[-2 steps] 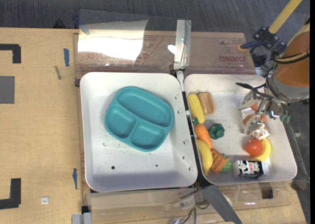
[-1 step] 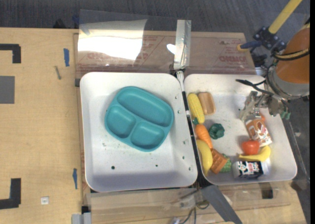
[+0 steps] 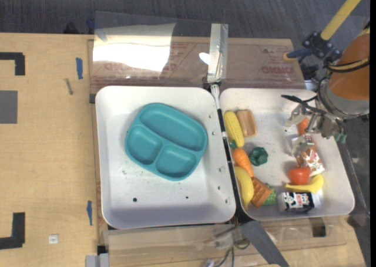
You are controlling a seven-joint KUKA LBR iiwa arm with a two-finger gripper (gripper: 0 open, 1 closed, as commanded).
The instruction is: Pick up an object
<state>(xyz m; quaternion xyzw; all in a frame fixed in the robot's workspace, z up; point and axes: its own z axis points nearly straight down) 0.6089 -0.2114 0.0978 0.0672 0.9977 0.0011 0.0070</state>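
The right bin (image 3: 343, 160) holds several toy foods. Along its left wall lie a yellow corn cob (image 3: 234, 128), a hot dog bun (image 3: 247, 122), an orange carrot (image 3: 242, 161), a green broccoli piece (image 3: 258, 155) and a yellow piece (image 3: 245, 187). At the front right sit a red tomato (image 3: 298, 175), a small banana (image 3: 312, 185), a black-and-white can (image 3: 296, 200) and a red-and-white packet (image 3: 309, 158). My gripper (image 3: 301, 135) hangs over the bin's right side, just above the packet. A small orange bit (image 3: 302, 125) shows by the gripper.
The left bin (image 3: 111, 189) holds a teal divided plate (image 3: 166, 141). A clear plastic sheet (image 3: 135, 54) and a metal bracket (image 3: 217, 54) stand behind the bins. An orange-and-green toy (image 3: 263, 195) lies at the right bin's front left.
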